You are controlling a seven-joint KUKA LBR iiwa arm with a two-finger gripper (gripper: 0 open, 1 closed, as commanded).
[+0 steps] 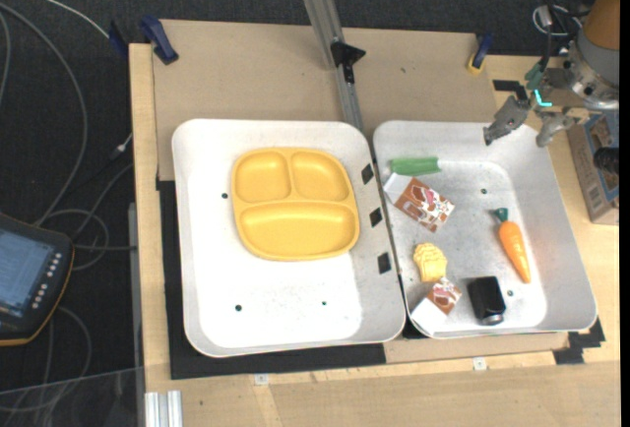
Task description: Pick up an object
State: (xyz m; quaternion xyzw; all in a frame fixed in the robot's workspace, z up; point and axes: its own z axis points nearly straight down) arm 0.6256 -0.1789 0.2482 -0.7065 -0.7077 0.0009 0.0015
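Toys: a carrot (513,249), a green stick (414,165), a corn cob (429,261), a black block (486,299) and two small packets (424,203) are lying loose in the right bin (551,189).
Gripper: the gripper (524,123) is hanging over that bin's top right corner, fingers spread apart, pinching nothing.
Why: it is probably getting ready to drop onto a toy.
Around: a yellow plate (294,202) is sitting in the left bin (202,248).
In the way: nothing is blocking the carrot.

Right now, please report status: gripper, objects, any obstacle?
Gripper open, holding nothing, above right bin's far corner. Carrot, green stick, snack packet untouched. Nothing in the way.
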